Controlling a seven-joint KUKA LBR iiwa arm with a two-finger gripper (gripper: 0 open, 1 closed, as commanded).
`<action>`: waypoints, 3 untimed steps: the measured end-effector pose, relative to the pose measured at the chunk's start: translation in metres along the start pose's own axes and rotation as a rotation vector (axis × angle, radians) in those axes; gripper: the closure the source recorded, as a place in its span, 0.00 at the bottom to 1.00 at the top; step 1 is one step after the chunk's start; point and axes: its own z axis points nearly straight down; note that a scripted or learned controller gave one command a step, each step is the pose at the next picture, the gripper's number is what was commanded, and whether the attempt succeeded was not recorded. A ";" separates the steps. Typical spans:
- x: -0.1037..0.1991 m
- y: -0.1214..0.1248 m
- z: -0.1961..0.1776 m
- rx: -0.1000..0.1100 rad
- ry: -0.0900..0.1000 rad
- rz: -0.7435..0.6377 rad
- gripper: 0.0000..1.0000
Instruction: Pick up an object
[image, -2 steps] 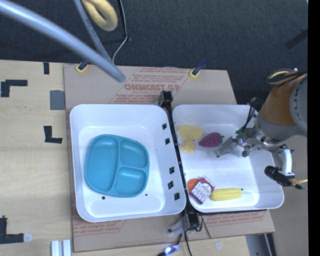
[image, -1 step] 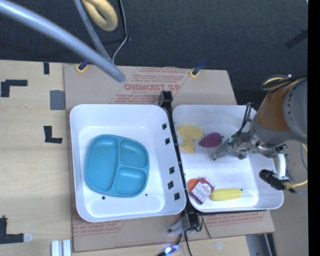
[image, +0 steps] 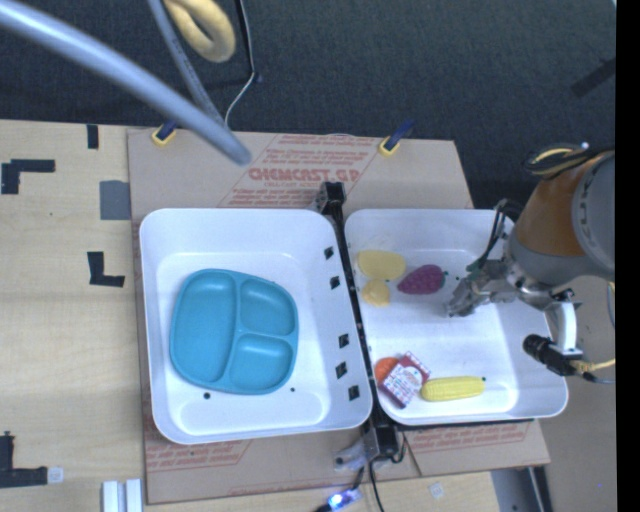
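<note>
The arm reaches in from the right, its orange band (image: 545, 215) above the wrist, and the gripper (image: 462, 303) hangs low over the right bin (image: 500, 400), near its middle. Whether the fingers are apart or together cannot be told; nothing is visible between them. Just left of the gripper lies a purple toy fruit (image: 421, 279), close but apart from it. Further left sit a large yellow piece (image: 381, 264) and a smaller yellow piece (image: 375, 292), near the bin's left wall. At the bin's front edge lie a yellow corn cob (image: 452, 388) and a red-and-white packet (image: 403, 381) with an orange piece (image: 385, 368) beside it. The left bin (image: 165, 235) holds a blue divided plate (image: 234, 330).
</note>
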 end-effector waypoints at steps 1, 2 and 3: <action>-0.001 0.005 -0.043 0.001 0.004 0.001 1.00; 0.004 0.008 -0.086 0.002 0.004 0.000 1.00; 0.004 0.014 -0.148 -0.001 0.003 0.000 1.00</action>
